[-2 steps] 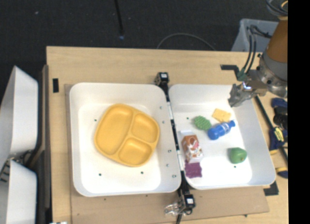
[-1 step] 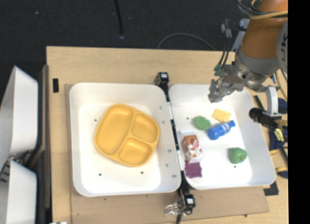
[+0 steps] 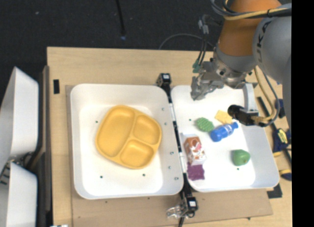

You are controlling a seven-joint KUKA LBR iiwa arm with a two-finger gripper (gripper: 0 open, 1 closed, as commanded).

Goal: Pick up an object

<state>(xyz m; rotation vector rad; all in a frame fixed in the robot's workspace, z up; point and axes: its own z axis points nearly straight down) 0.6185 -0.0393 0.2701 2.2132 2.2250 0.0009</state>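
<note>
My gripper [image 3: 200,91] hangs over the far left part of the right bin [image 3: 262,172], above its bare floor, with nothing visible between its fingers. Below it lie a green knobbly piece [image 3: 204,124], a yellow wedge [image 3: 223,116] and a blue bottle [image 3: 223,132]. Further toward the front sit a green round object [image 3: 240,157], a red and white packet [image 3: 194,150] and a purple piece [image 3: 196,172]. All of these lie apart from the gripper.
The left bin [image 3: 83,172] holds a yellow divided plate [image 3: 128,136]. A black clamp [image 3: 163,79] sits at the far joint between the bins, another clamp [image 3: 182,207] at the near joint. Cables and tools hang along the right bin's right side.
</note>
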